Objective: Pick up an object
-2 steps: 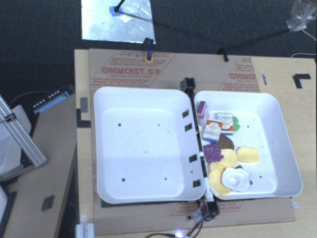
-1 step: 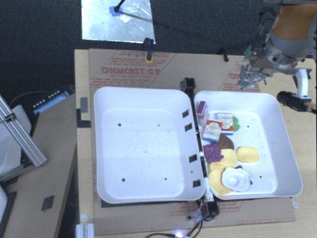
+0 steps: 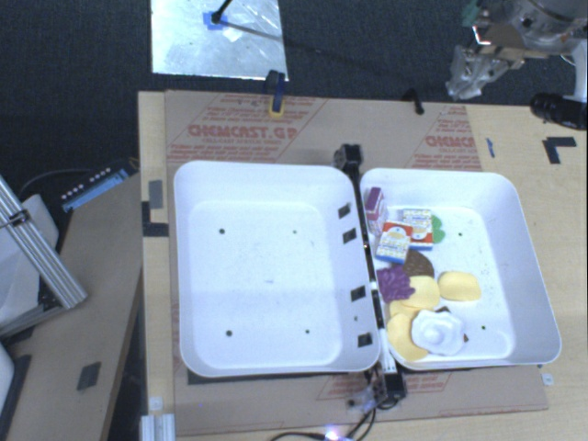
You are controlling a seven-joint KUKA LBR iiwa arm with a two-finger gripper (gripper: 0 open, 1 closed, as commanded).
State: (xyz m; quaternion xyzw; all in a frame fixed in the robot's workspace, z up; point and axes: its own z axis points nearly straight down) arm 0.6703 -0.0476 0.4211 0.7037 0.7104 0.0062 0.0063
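The right bin (image 3: 514, 237) holds a heap of small toy foods along its left side: two small printed cartons (image 3: 404, 232), a purple bunch (image 3: 395, 283), a brown piece (image 3: 420, 263), yellow pieces (image 3: 457, 286) and a white lidded cup (image 3: 439, 332). My gripper (image 3: 471, 73) hangs high at the top right, well above and behind the right bin, far from the objects. Nothing shows between its fingers.
The left bin (image 3: 266, 265) lies beside the right one, joined by a black hinge strip (image 3: 363, 255). A silver sheet (image 3: 219, 24) lies on the dark floor at the back. A metal frame (image 3: 32, 255) stands at the left edge.
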